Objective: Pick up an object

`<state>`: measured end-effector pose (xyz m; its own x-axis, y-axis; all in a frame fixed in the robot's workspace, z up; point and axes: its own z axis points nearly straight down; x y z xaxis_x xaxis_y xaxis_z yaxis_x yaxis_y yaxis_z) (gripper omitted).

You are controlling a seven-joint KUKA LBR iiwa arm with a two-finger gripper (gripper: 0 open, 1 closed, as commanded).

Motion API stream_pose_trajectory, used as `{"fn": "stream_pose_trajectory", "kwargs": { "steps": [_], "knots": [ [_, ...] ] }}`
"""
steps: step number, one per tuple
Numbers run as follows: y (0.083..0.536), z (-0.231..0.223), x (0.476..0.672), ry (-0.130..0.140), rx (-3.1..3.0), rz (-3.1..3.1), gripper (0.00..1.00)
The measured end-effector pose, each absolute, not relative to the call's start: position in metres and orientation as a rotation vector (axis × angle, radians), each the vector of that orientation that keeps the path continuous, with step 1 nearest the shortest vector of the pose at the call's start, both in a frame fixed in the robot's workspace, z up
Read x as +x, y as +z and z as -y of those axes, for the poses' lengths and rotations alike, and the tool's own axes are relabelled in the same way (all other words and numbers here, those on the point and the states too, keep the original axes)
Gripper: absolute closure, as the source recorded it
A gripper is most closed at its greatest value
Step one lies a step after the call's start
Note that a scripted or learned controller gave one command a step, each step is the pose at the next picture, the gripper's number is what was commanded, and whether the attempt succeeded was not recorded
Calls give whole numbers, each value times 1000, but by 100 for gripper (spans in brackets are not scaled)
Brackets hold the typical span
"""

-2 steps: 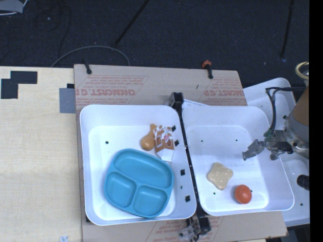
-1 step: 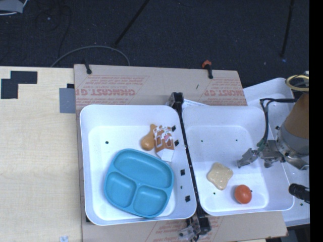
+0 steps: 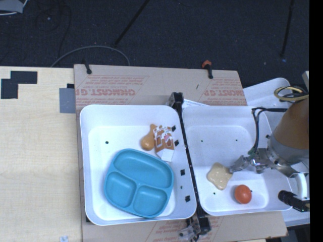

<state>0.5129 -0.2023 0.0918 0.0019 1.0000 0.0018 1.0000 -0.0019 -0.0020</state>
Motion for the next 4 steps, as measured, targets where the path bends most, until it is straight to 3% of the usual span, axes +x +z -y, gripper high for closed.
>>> {"fn": "stream_pose_trajectory", "kwargs": {
  "steps": [1,3,4],
  "knots": [
    [105,203,514,-2,-2225,2216,100],
    [209,206,512,-1,-2221,2224,100],
    [213,161,507,1,-2214,2222,100]
  ]
}}
